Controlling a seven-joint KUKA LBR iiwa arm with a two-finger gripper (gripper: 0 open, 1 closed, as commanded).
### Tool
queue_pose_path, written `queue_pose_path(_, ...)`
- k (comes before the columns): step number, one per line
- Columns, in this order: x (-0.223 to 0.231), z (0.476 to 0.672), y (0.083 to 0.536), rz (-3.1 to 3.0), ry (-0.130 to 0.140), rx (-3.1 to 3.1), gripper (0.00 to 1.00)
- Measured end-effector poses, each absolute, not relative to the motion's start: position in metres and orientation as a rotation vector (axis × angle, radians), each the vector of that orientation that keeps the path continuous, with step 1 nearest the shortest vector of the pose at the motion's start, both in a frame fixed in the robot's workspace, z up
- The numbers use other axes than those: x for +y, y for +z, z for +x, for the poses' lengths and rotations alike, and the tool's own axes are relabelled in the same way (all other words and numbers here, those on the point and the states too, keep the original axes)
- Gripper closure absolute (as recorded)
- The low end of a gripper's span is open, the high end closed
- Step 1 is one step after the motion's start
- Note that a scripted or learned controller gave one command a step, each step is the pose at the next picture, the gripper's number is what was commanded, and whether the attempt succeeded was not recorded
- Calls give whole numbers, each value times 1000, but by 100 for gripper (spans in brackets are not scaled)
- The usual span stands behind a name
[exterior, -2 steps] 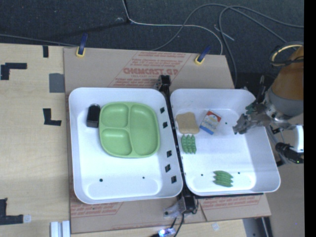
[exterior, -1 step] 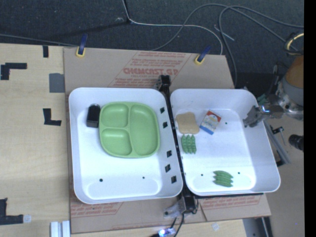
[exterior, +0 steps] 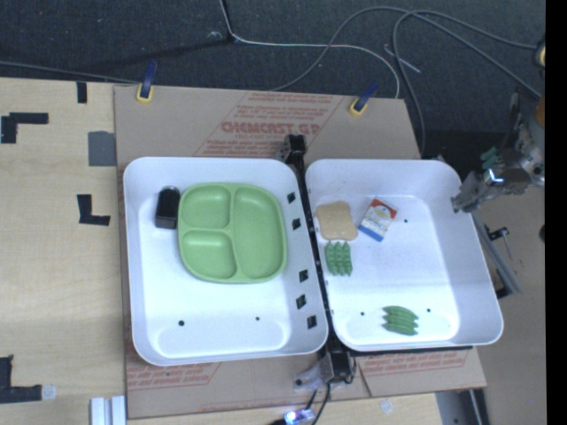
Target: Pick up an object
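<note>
The pea pods (exterior: 400, 320) lie alone in the right bin (exterior: 478, 317), an easy target; the claw (exterior: 483, 184) state I cannot tell.

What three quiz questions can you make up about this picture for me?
1. True or false: the green plate lies in the left bin.
2. Which lies nearest the bin's front edge? A) tan slice B) pea pods C) small box
3. What dark thing sits just left of the green plate?

Key: 1 true. 2 B. 3 the black block.
</note>
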State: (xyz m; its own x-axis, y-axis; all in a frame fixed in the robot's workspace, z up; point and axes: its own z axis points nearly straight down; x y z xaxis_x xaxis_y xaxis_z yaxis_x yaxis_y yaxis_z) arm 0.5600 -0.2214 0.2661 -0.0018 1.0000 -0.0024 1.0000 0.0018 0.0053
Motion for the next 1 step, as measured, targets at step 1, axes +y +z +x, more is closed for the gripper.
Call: queue_pose_path(1, -164, 561, 252, 2216, 0, 2230, 100)
